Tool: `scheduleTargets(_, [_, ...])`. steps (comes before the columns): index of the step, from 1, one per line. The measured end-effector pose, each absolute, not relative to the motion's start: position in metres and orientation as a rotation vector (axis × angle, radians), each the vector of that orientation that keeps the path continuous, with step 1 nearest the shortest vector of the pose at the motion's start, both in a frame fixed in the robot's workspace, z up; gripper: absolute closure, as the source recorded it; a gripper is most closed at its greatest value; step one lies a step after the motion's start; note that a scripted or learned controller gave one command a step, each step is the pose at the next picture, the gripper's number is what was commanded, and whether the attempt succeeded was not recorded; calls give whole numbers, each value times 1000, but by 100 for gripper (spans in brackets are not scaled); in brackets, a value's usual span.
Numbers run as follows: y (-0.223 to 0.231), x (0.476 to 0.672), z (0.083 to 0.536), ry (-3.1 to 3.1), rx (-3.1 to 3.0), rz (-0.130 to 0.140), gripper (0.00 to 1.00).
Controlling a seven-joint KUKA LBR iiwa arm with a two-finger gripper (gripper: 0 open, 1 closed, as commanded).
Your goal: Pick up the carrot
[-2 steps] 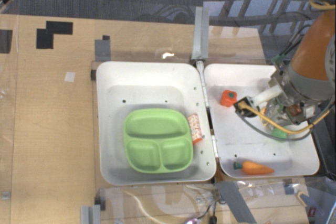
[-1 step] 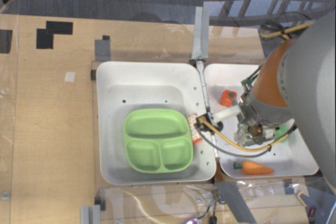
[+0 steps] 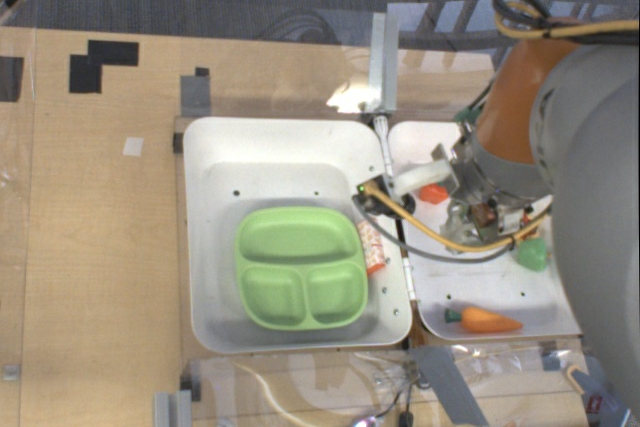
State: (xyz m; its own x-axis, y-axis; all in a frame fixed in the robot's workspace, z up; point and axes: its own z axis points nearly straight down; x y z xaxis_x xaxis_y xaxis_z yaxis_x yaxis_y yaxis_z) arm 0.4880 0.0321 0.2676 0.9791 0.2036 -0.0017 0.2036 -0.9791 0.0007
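Hand hangs over the middle of the right bin, wrapped in cables, and whether it is wide or narrow cannot be told. Carrot lies well toward the camera from it, flat near that bin's front wall, long axis left to right, green top at the left. The move is likely toward the front wall, then down.

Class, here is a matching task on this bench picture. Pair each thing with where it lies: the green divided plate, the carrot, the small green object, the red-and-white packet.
Things:
1. green divided plate
2. carrot
3. small green object
4. red-and-white packet

Places:
A. right bin, near its front edge
B. left bin, beside the plate's right rim
C. middle of the left bin
D. right bin, close to the arm

Pairs: 1-C, 2-A, 3-D, 4-B
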Motion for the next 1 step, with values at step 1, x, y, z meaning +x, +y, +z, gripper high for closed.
scheduleTargets(1, [127, 499, 394, 319, 3122, 1, 100])
